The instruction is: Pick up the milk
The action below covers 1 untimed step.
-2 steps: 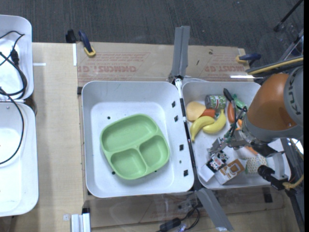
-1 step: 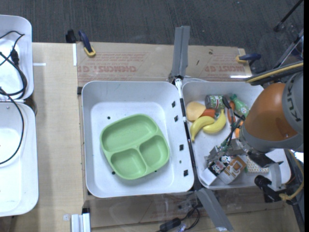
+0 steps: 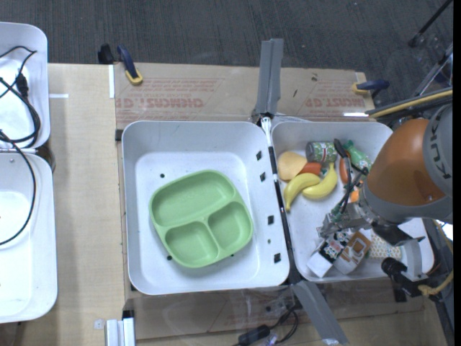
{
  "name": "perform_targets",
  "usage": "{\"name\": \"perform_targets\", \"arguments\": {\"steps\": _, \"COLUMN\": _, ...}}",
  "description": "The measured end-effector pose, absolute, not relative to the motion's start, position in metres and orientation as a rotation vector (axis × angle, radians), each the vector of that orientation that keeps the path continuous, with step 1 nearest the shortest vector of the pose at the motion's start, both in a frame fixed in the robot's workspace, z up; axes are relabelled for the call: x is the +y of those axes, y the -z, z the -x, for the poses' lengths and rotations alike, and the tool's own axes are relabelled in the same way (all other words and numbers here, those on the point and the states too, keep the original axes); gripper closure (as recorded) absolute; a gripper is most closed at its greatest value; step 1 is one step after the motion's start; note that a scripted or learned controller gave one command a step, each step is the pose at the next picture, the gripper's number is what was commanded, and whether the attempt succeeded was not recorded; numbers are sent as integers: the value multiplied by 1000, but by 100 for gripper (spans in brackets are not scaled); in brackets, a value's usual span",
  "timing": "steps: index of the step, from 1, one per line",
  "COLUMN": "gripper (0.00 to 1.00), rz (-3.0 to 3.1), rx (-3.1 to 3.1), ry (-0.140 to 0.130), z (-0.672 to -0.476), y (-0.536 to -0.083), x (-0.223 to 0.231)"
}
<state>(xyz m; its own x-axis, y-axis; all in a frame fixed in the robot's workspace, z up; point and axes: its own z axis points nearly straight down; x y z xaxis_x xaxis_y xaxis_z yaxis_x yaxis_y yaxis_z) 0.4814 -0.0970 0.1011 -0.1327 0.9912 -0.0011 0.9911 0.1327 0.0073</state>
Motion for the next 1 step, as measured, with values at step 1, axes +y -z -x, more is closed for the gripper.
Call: {"name": "perform_targets", "arguments": {"steps": 1, "gripper": 100, "rz": -2045, "rx": 2386, "ry": 4, "z": -501, "y": -190, "x": -44}}
